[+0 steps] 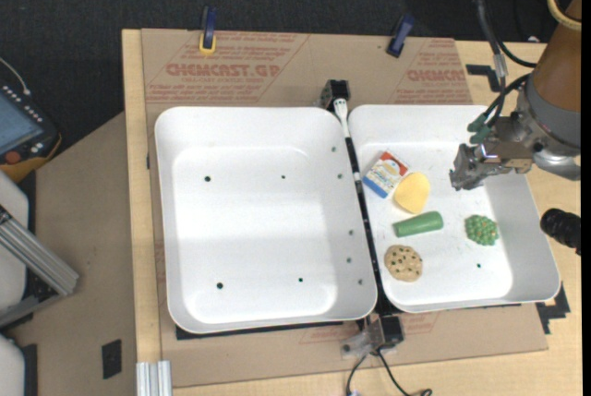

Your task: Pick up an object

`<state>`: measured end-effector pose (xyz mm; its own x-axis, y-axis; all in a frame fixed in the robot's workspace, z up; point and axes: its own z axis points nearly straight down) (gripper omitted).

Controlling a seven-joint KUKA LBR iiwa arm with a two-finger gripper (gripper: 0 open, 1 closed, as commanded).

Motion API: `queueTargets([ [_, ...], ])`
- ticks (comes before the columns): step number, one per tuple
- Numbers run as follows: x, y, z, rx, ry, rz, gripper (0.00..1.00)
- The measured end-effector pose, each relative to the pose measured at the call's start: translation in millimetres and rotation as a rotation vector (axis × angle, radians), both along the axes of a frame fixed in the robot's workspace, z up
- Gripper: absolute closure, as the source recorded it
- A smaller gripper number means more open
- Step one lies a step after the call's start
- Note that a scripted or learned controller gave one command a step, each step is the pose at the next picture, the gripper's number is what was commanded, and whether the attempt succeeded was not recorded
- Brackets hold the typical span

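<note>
Gripper [469, 171] hangs over the right bin [526, 279], its closure impossible to judge, nothing visibly held. Nearest lies the yellow piece [413, 191], leftward and slightly nearer me, beside the jaws.

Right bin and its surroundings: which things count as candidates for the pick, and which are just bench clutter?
Pick candidates, all in the right bin:
- small snack packet
- yellow lemon-like piece
- green cylinder
- green broccoli-like piece
- cookie
- claw, hovering above the bin

Lying about:
- left bin
- blue clamps
- cardboard sheet
</note>
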<state>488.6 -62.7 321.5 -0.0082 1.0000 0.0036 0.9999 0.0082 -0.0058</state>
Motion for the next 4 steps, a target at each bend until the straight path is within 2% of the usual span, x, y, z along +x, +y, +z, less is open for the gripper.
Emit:
queueTargets([
  [1, 10.6, 87.2, 47.8, -0.001, -0.012, 0.003, 1.0],
  [2, -9.6, 131.3, 114.2, -0.002, -0.011, -0.004, 1.0],
  [3, 18.8, 168.4, 210.9, 0.0, -0.02, -0.004, 1.0],
  [4, -4.1, 229.8, 169.3, -0.004, 0.0, -0.002, 1.0],
])
